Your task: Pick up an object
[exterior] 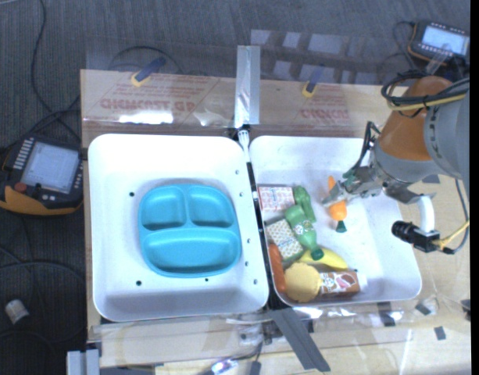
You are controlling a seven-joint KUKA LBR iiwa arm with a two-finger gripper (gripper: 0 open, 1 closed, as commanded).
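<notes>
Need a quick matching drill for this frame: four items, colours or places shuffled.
Items:
1. divided plate
2. bottle
3. tool
4. handheld pendant

Matches:
A. green, right bin
B. on the floor, beyond the left bin's outer side
C. over the right bin, beside a small orange piece
D. blue, left bin

Pairs: 1-D, 2-A, 3-C, 4-B
</notes>
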